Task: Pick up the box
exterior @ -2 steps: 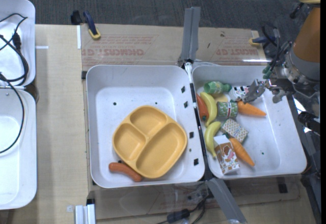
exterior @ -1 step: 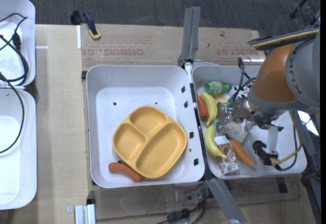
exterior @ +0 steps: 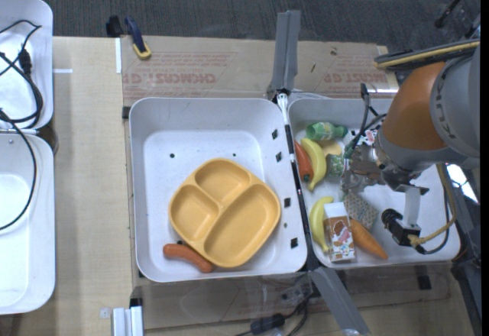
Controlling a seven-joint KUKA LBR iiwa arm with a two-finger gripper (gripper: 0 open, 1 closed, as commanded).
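Claw hangs low in the right bin, its state impossible to tell from here, just above the box, which lies flat between a banana and a carrot

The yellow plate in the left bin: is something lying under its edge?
An orange sausage lies at the front-left rim of the yellow plate, its right end tucked under the rim. The plate covers the bin floor beneath, so whatever else is under it cannot be seen.
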